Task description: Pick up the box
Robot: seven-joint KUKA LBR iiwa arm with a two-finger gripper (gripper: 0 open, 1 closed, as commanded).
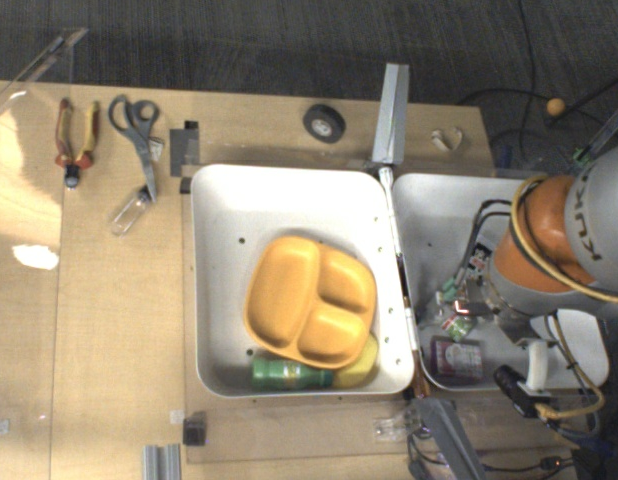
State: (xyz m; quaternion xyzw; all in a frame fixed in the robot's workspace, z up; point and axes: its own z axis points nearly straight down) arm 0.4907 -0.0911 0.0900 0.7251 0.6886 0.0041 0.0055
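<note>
A small dark purple box [457, 360] lies flat in the front left corner of the right bin [429, 218]. The arm [559, 238], grey with its orange band, reaches in from the right and hangs over this bin. Its gripper [457, 310] points down just behind the box, close above it, with coloured wiring around the wrist. I see nothing held in it. The arm's body hides much of the right bin's floor.
The left bin [229, 208] holds a large yellow divided tray [311, 300], with a green bottle [284, 372] and a yellow item [364, 363] tucked under its front edge. Scissors [139, 133], pliers [74, 138] and a tape roll [324, 122] lie on the bench behind.
</note>
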